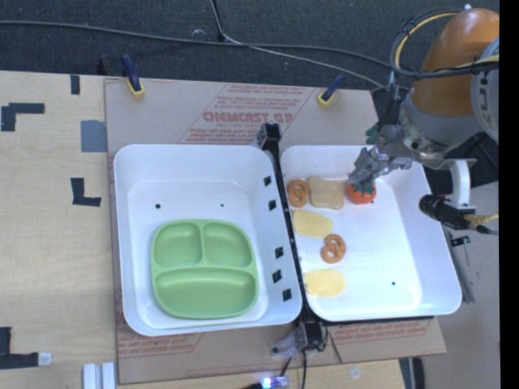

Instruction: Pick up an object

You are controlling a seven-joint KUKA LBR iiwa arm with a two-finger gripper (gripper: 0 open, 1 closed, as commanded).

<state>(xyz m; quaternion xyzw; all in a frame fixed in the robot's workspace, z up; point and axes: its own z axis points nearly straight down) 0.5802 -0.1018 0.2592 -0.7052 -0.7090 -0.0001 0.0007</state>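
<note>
**Gripper down on the tomato toy, grasp unconfirmed**

Working from the left of my feed: the left bin (130, 217) holds one green divided plate (204, 267), three compartments, nothing on it. Across the black divider, the right bin (422, 274) carries the loose pieces. I count two pretzel-shaped toys, one (298, 192) near the divider and one (333, 249) lower down; two pale yellow flat pieces, one (311, 223) between the pretzels and one (324, 282) nearer the front; one tan bread slice (326, 194); and one small red tomato toy (362, 192) with a green top, just beside the bread.

The gripper (366, 175) sits directly over that tomato, touching or nearly so. From this slant I cannot tell its state, or whether it has the toy.

My judgement: the tomato is the target. To do this well I'd centre on the round body, clear of the bread's edge, close firmly, then lift straight up and watch that the red shape rises too.
</note>
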